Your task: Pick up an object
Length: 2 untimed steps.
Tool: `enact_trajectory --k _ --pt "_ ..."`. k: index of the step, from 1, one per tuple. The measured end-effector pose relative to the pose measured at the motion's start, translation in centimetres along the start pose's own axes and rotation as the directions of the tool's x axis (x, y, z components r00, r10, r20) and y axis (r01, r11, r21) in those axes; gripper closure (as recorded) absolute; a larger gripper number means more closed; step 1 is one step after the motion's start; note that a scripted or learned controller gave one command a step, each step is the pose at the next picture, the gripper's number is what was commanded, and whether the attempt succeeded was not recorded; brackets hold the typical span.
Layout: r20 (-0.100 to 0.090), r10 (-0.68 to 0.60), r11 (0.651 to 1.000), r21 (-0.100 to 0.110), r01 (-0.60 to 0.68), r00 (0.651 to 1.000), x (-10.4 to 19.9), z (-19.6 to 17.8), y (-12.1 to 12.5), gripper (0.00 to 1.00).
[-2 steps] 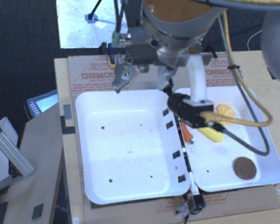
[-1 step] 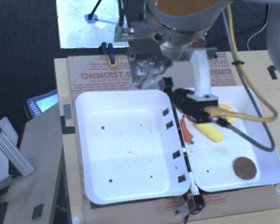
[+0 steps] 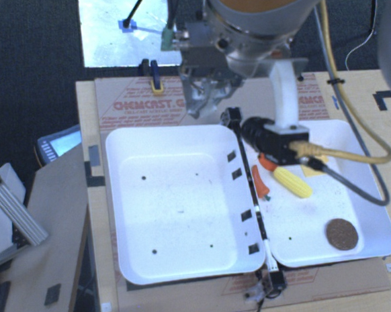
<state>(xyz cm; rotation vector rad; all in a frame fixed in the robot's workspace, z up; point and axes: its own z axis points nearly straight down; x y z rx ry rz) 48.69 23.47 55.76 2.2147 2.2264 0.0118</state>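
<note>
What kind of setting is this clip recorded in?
Likely a robotics lab bench: two shallow white bins on a board, the arm's gripper above them, and toy items like a corn cob.

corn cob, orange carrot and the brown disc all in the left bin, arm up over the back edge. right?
Not quite. The corn cob, orange carrot and brown disc all lie in the right bin, not the left bin. The camera view shows this. The arm over the back edge is correct.
</note>
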Motion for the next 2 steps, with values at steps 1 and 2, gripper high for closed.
enact_trajectory --k 1,2 --pt "0.005 0.006 1.000 0.005 -0.006 1.000 -0.1 2.5 5.5 1.00" --pt "0.004 0.005 1.000 0.003 -0.005 1.000 -0.1 2.3 7.8 1.00"
